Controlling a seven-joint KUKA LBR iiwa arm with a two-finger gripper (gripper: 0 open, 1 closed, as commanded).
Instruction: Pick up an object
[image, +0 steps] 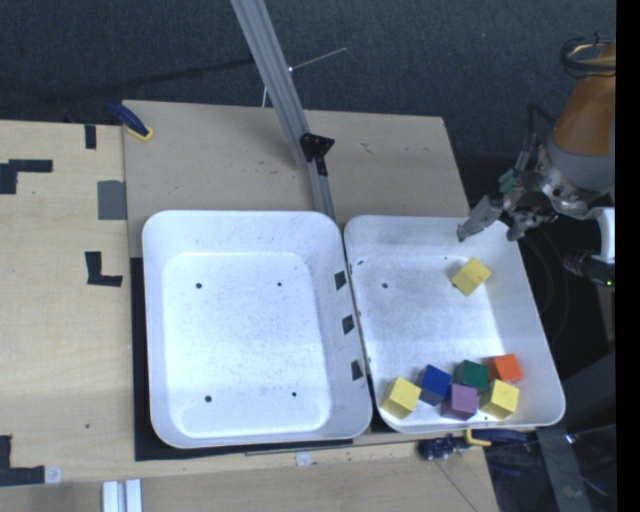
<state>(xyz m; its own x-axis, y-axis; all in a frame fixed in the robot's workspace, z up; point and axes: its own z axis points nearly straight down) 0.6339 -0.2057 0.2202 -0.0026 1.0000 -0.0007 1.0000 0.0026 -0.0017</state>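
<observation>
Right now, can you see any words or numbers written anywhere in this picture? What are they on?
No words or numbers can be read anywhere in this picture.
The black marks on the wooden bench are plain tape shapes, not letters.
The two white bins show only small dark dots and black clips.
The colored blocks, such as the lone yellow block, have blank faces.
The robot arm carries no label clear enough to read.

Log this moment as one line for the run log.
phase: approach | gripper: open, above right white bin top-right rim, holding nothing | nearest: lone yellow cube | six cubes clustered at bin's bottom edge
</observation>
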